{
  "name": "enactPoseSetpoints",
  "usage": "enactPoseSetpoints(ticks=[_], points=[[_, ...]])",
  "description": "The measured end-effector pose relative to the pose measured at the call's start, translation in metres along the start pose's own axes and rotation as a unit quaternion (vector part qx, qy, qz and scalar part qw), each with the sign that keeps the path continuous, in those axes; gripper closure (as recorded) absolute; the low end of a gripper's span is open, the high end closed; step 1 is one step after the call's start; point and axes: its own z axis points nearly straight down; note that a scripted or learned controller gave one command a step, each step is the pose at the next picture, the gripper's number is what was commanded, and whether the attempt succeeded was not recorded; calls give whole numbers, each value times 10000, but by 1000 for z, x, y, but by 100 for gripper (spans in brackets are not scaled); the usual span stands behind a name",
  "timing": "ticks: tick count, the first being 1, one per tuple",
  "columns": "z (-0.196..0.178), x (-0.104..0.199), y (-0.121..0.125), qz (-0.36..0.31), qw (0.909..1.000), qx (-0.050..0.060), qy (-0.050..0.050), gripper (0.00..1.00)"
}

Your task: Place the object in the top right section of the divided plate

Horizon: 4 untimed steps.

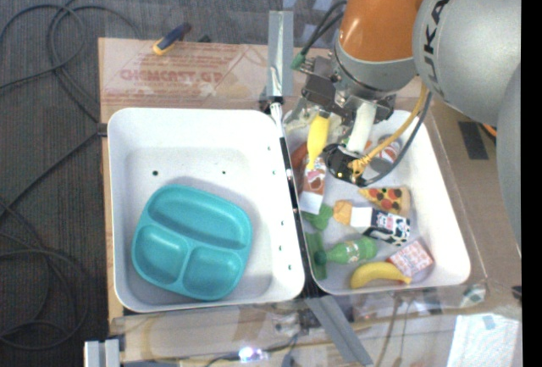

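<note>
A teal divided plate (193, 241) lies in the left white bin (152, 132), with one long section on its far side and two smaller ones on its near side; nothing rests on it. My gripper (343, 118) hangs low over the far left part of the right bin (450, 238), under the orange wrist band. Right beside it, on its left, a yellow bottle-shaped toy (318, 139) stands tilted against the bin's left wall. Whether the gripper touches it is hidden by the wrist.
The right bin holds several toy foods: a banana (378, 274), a pink box (412, 258), a green bottle (352, 251), a pizza slice (390, 197), a black-and-white carton (389, 226) and a red-brown piece (315, 180). The bins' shared wall (290, 187) runs between gripper and plate.
</note>
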Motion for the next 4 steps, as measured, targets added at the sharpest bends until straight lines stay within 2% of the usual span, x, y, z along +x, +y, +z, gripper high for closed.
enactPoseSetpoints(ticks=[1,2,3,4], points=[[63,33,-76,-786,9969,-3,-3,100],[83,89,-130,-1539,9881,-11,-4,100],[46,77,-124,-2318,9728,-21,-2,100],[84,98,-134,-2822,9594,-5,-10,100]])
